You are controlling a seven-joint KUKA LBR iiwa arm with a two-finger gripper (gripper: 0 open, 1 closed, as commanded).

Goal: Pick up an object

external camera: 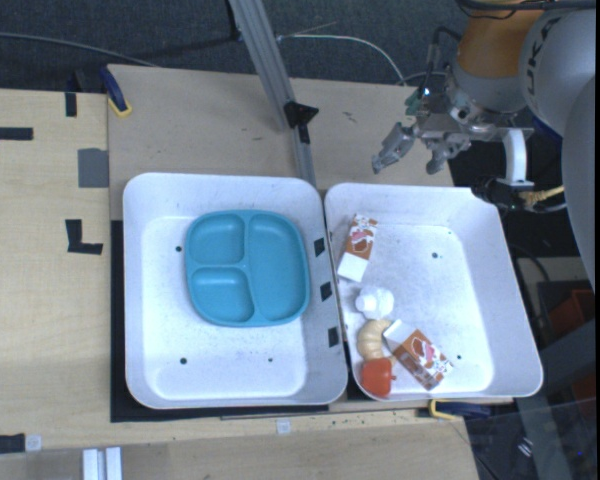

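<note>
Gripper [412, 156] hangs spread and empty at upper right, above the right bin's [480, 268] far rim; the small objects [378, 320] cluster below-left, along that bin's left side.

Colours in the two white bins

Left bin [150, 298]: teal divided plate [247, 268]. Right bin [480, 298]: red-and-white printed cartons [358, 246], a white lump [374, 301], tan pastry [372, 339], red tomato-like piece [377, 376].

A teal three-compartment plate [248, 268] lies in the left white bin [150, 368] on a pale wooden bench [40, 298], where black tape marks [78, 236] dot its left edge and a grey metal post [265, 53] slants over the far edge.
</note>
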